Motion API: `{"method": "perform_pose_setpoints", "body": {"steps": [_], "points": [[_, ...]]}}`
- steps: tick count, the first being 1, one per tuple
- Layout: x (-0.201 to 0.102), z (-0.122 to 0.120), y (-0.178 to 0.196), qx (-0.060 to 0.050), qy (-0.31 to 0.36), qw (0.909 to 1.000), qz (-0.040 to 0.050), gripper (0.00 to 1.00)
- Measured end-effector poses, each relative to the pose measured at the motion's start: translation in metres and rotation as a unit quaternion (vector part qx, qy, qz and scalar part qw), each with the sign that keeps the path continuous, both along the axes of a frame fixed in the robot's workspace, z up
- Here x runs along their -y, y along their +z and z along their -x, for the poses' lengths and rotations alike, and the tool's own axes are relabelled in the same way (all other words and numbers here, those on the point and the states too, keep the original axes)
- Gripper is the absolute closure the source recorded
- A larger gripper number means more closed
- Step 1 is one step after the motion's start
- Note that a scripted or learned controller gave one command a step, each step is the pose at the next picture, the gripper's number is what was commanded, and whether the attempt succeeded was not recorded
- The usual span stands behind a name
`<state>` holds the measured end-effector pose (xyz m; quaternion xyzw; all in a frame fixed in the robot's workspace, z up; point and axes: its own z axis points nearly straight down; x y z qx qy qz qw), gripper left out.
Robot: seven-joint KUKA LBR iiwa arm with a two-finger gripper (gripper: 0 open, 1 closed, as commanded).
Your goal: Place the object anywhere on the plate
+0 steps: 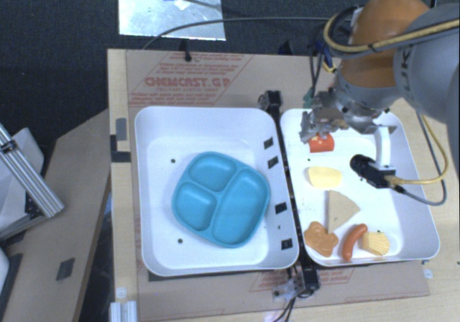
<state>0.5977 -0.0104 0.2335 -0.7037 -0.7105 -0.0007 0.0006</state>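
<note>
The gripper (317,129) hung low over the bin on the view's right (411,198), near that bin's far left corner, with the grey arm (424,62) and its orange band reaching in above the bin's far edge. Directly at the gripper's tip was a small red block (322,144), resting on the bin floor or just above it; from this slant it could not be told which, nor whether the tool was clenched on the block or released. The block sat close to the bin's left wall, toward the far end. Down the same side of that bin, a pale yellow piece (324,176) lay nearer the middle, and a tan wedge (341,207) lay just beyond it toward the near edge. Along the near edge three more food toys sat in a row: an orange-brown lump (320,238) by the near left corner, a sausage (353,240) beside it and tilted, and a yellow chunk (376,243) touching or almost touching the sausage. The bin on the view's left (154,191) carried the blue plate (219,198), a divided dish with three compartments, lying flat at the middle of the floor and a little toward the near edge, well apart from the red block. Both bins rested on a cardboard sheet (188,80) printed with red lettering.
</note>
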Motion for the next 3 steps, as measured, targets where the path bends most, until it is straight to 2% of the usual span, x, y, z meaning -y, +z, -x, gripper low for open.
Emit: {"method": "perform_pose_setpoints", "body": {"steps": [1,2,3], "points": [[-0.058,0.009,0.007,0.000,0.001,1.0000,-0.0001,1.00],[-0.104,0.025,0.010,0.000,0.000,1.0000,0.0001,1.00],[-0.157,0.039,-0.007,-0.001,0.000,1.0000,-0.0001,1.00]]}}
